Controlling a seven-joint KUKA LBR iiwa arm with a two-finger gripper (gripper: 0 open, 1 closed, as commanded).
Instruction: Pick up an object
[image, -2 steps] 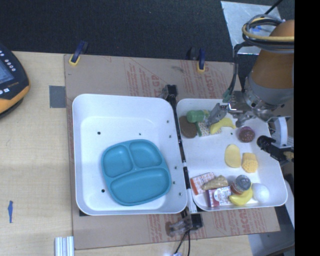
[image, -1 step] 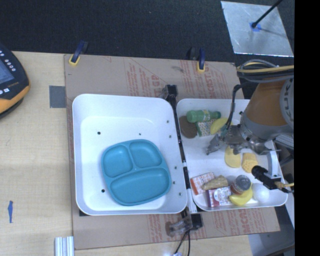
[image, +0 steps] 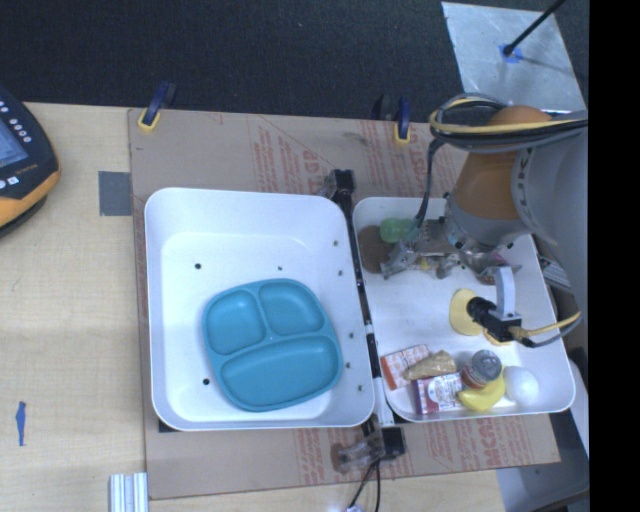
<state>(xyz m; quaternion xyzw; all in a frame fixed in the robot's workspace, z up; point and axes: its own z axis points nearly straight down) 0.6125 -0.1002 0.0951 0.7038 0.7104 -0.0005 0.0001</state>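
My gripper (image: 418, 260) is low in the far left part of the right bin (image: 400, 310), under the grey arm with its orange band (image: 490, 185). Just beyond it lie a green object (image: 398, 230) and a brown object (image: 368, 246), both close to the gripper; whether it touches either is unclear. A yellow round object (image: 464, 312) rests in the middle of the bin. Along the near edge are a red-and-white snack packet (image: 405, 364), a small can (image: 485, 366), a yellow banana (image: 481, 397) and a white ball (image: 521, 384).
The left bin (image: 175, 240) holds a blue divided plate (image: 272, 343). A yellow and black cable (image: 520, 325) loops from the arm over the right bin's right side. A yellow-black device (image: 20, 160) sits at the bench's far left.
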